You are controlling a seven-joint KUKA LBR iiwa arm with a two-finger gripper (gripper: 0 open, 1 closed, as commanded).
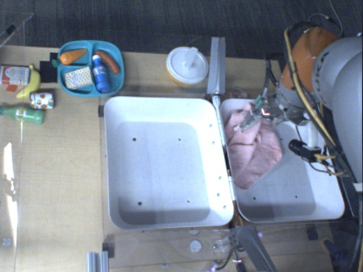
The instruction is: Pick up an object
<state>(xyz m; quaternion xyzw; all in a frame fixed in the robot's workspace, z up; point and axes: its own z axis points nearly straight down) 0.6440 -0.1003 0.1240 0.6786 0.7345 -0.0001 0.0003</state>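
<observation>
Starting at the frame's left, the left bin [164,163] is lying bare-floored. Right of centre, the pink cloth [253,147] is lying crumpled against the left wall of the right bin [295,200]. The gripper [262,111] is pressing at the cloth's upper edge; whether it is gripping any fabric I cannot tell. A good pick probably means pinching a raised fold firmly, then lifting straight up.

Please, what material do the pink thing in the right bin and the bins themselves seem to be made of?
Pink cloth: soft fabric, probably terry or fleece, matte, lying in folds and creases. Right bin and left bin: likely moulded plastic, smooth white, with rounded corners and faint sheen.
</observation>
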